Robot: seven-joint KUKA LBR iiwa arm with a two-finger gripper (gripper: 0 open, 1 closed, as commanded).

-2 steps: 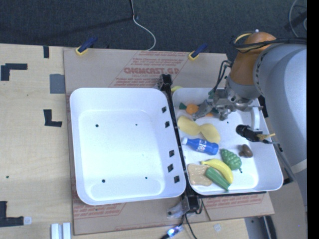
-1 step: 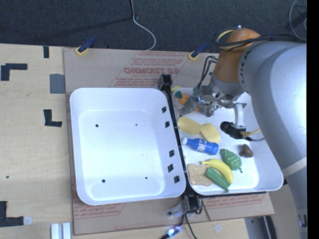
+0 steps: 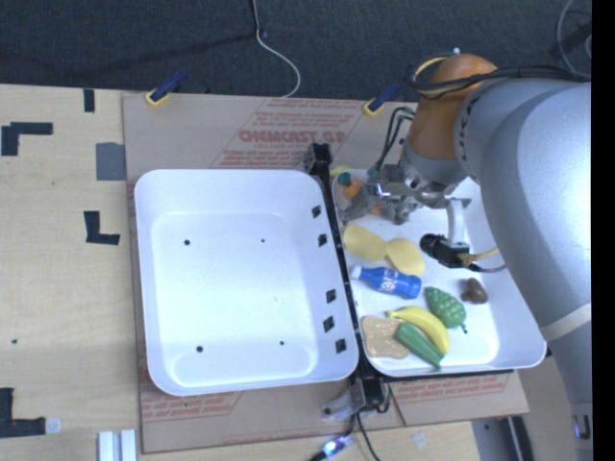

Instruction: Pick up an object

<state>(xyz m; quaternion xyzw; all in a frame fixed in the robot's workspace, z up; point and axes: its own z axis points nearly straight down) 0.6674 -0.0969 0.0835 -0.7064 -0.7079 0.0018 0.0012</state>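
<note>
The right bin (image 3: 500, 349) holds several small things. Two pale yellow pieces (image 3: 382, 247) lie near its middle, with a blue bottle (image 3: 389, 280) just below them. Toward the front lie a yellow banana (image 3: 425, 321), a green pepper (image 3: 421, 343), a tan flat piece (image 3: 381, 337) and a knobbly green thing (image 3: 445, 307). A small brown thing (image 3: 474, 292) rests by the right wall. My gripper (image 3: 389, 203) hangs low at the back of this bin, just above the pale yellow pieces. A small orange and yellow thing (image 3: 347, 181) lies just to its left.
The left bin (image 3: 154, 219) sits beside the right one, the two sharing a black-clipped divider (image 3: 332, 257). Both bins rest on a cardboard sheet (image 3: 259, 137). My large grey arm (image 3: 538, 181) covers the right side of the scene.
</note>
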